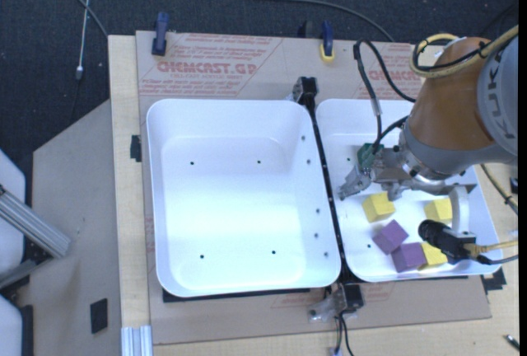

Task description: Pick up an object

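End effector (356,184) over right bin (356,262), finger state unclear; centre over yellow block (378,207) before descending.

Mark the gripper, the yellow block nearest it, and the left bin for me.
gripper (356,184), camera view, between its fingertips.
yellow block (379,207), camera view, middle of its top face.
left bin (235,103), camera view, on its far rim.
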Robot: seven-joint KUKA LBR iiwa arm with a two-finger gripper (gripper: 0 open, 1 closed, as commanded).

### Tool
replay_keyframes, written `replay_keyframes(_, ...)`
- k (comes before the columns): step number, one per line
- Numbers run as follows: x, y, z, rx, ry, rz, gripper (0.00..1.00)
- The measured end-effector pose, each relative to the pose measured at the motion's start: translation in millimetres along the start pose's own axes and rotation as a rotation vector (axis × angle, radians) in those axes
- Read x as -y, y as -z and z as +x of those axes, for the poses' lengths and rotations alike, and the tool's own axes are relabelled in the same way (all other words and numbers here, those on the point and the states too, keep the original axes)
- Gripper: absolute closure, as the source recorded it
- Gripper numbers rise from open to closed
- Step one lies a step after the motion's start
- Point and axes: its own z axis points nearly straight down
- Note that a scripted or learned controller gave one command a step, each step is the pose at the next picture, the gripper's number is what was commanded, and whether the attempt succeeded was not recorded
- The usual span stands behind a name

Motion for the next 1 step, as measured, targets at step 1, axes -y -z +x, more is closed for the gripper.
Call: replay_keyframes(1, 3.5, -86.4, -54.1, 0.000, 0.006, -0.003, 0.00)
